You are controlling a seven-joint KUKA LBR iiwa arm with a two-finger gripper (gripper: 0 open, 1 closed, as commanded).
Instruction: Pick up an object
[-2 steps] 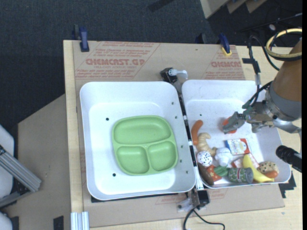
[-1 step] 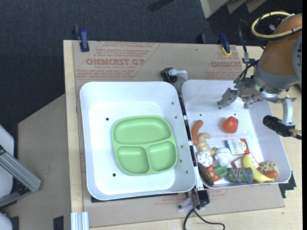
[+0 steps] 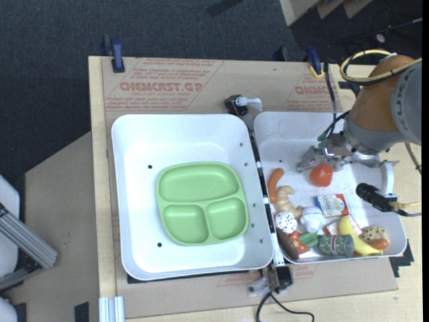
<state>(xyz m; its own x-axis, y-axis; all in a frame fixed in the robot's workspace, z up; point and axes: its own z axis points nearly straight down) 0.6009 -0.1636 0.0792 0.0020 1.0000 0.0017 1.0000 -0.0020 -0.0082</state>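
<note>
Fingers of my gripper (image 3: 323, 161) hang low in the right bin (image 3: 288, 127), and I cannot tell whether they are spread or closed. A red tomato-like object (image 3: 322, 174) lies just under and beside them, possibly touching. Farther toward the bin's near edge sit a carrot (image 3: 274, 180), a banana (image 3: 355, 240) and a dice (image 3: 286, 222); a green divided plate (image 3: 200, 203) rests in the left bin (image 3: 134, 180).

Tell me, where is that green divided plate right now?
The green plate lies in the middle of the left bin, away from the toy pile in the right bin.
</note>
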